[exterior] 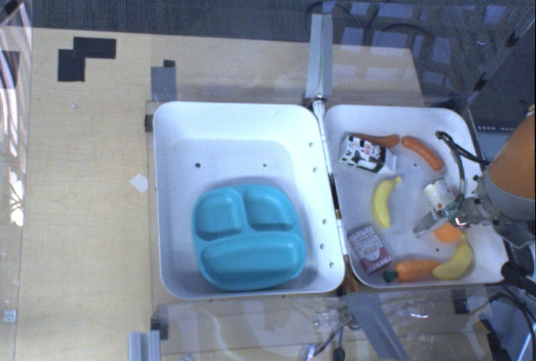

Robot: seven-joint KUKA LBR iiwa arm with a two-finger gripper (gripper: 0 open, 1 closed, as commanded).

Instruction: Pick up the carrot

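Camera view: the tapered orange carrot (416,270) lies at the right bin's (335,183) near edge, beside a curved yellow banana (455,262); the gripper (444,221) hovers nearby, its grip state indiscernible

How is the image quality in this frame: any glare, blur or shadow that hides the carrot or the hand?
Camera view: lighting is even and soft; the orange carrot at the right white bin's near edge is clear though slightly soft. The hand looks small and smeared. Faint reflections streak the transparent panels along the left edge and top right.
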